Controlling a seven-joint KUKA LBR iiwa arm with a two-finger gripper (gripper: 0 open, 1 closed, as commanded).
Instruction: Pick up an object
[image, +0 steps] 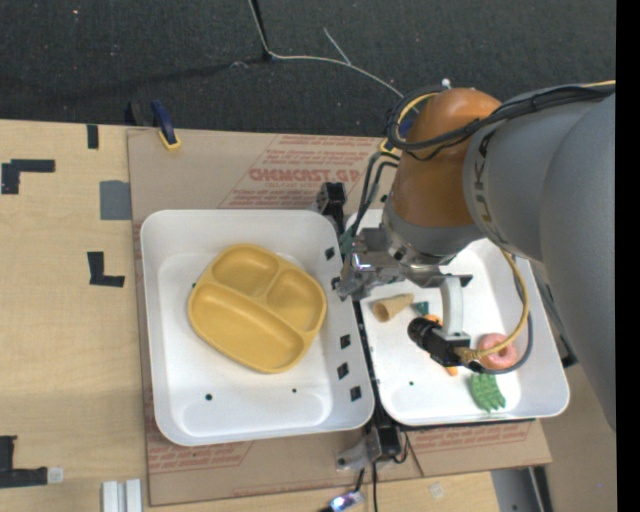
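Because the tool (357, 268) hangs right over the walls where the two bins meet, you should watch for a collision with these rims if it goes down from here. The bulky wrist hides its tips, so you cannot tell whether it is apart or together. The nearest candidate to pick is the small tan cone (392, 307), which lies on its side in the right bin (420, 395), just beside the tool. It looks smooth and tapered, so it may roll or squeeze out of a grasp. Further away lie a pink ring (497, 350) and a green knobbly toy (487, 392), both small and probably plastic. In the left bin (250, 400) the yellow divided plate (258, 305) is wide, flat and glossy, so it offers only thin rims to grasp.
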